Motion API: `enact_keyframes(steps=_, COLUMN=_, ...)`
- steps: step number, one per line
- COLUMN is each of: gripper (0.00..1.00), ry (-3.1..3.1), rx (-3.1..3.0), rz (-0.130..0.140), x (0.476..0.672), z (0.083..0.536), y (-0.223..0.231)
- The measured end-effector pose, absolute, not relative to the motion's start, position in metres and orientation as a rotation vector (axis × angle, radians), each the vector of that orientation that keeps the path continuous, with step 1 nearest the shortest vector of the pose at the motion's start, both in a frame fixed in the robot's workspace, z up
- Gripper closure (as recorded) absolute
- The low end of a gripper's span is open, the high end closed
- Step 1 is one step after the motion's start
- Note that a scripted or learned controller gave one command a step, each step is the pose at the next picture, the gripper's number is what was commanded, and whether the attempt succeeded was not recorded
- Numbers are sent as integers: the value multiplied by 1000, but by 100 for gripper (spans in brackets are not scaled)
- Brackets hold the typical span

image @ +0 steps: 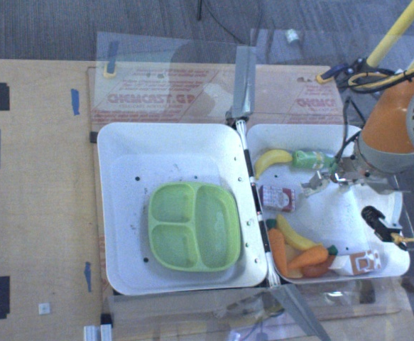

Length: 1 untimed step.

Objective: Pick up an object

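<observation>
At the near edge of the right bin (338,222) lay a white carton with orange print (361,263), and left of it a cluster: two carrots (308,256), one along the bin's left wall and one lying crosswise, a dark red item (319,268) tucked under the crosswise one, and a near banana (297,236) resting just above them. Farther in, by the left wall, sat a small red and white packet (277,198). The gripper (325,181) hung over the middle of this bin, to the right of the packet and just on the near side of a green bottle (311,159); whether it was open or closed could not be told, and nothing showed in its grasp. The bottle lay at the far wall, its left end touching a far banana (270,160). The arm (398,119) came in from the right above the bin's far corner. In the left bin (114,141) a green divided plate (194,227) lay flat toward the near side.
</observation>
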<state>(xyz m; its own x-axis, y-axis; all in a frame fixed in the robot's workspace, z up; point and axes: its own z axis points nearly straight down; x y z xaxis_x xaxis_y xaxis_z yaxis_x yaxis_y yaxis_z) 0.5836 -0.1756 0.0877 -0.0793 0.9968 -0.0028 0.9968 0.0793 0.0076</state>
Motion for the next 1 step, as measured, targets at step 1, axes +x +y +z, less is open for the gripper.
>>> enact_keyframes(steps=1, gripper=0, ry=2271, rx=2166, rz=1, x=625, z=128, y=-183)
